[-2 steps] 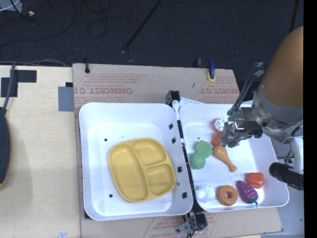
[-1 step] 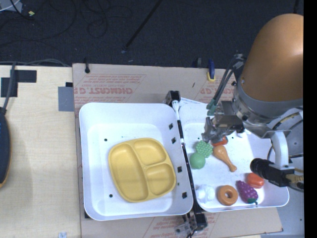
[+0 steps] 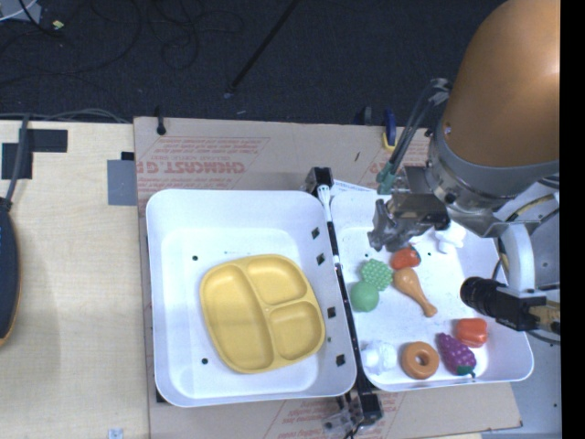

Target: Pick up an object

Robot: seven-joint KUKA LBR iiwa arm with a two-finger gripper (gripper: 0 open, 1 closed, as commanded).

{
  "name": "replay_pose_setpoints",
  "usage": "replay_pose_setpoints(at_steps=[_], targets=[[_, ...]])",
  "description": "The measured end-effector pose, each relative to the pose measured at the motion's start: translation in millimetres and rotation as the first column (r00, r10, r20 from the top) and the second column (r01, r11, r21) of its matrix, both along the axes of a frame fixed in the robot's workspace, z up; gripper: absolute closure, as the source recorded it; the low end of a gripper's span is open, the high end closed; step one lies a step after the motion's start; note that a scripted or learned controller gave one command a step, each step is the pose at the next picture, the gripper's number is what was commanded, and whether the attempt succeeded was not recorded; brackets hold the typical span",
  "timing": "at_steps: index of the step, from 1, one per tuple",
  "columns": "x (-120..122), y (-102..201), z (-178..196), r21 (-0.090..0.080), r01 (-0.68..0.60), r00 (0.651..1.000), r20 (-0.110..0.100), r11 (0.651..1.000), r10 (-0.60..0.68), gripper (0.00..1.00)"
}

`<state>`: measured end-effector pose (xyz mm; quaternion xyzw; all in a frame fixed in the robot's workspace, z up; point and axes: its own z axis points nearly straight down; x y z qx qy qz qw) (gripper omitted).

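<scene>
Reaching in from the right, the arm leans over the right bin, gripper low near its upper left corner. The left bin holds a yellow divided tray. Whether the gripper is open cannot be told. Just below it lie a green toy, a drumstick, a donut and purple grapes.

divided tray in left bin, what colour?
Yellow. The tray shows plainly in the camera view, lying in the left bin.

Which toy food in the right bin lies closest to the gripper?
The small red piece, directly below the gripper; the doughnut and grapes lie far off.
</scene>
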<state>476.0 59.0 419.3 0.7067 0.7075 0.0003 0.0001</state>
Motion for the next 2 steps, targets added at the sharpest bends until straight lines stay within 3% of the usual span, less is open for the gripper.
replay_pose_setpoints(at_steps=[1,2], targets=[[0,-59,35,-0.002,0.006,1.000,0.001,1.000,-0.006,1.00],[0,9,32,0.001,-0.005,1.000,-0.003,1.000,0.005,1.00]])
